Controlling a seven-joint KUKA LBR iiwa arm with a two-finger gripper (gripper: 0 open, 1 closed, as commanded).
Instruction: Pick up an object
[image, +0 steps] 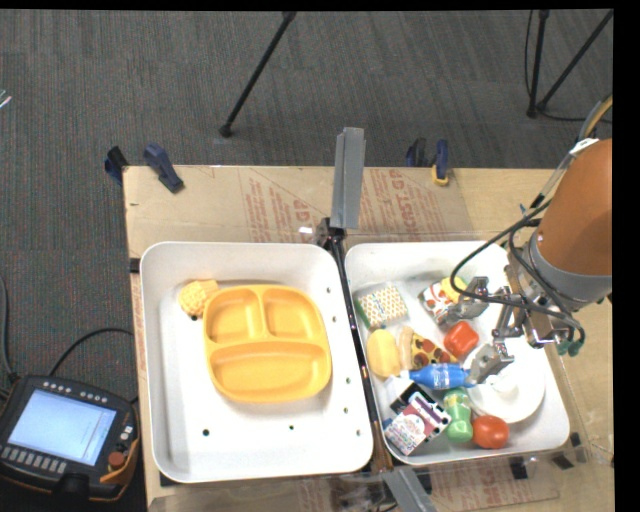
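Fingers (492, 358) above blue bottle (440, 377) and white plate (512, 396) in right bin (400, 258), open or closed unclear

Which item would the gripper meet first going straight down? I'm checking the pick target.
Probably the white dish, at its edge beside the blue bottle; the gripper hangs there, but depth is unclear.

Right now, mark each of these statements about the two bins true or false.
1. The yellow divided tray lies in the left bin. True.
2. The blue bottle lies in the left bin. False: it lies in the right bin.
3. The gripper is over the right bin. True.
4. The white plate carries the yellow tray. False: they are in separate bins.
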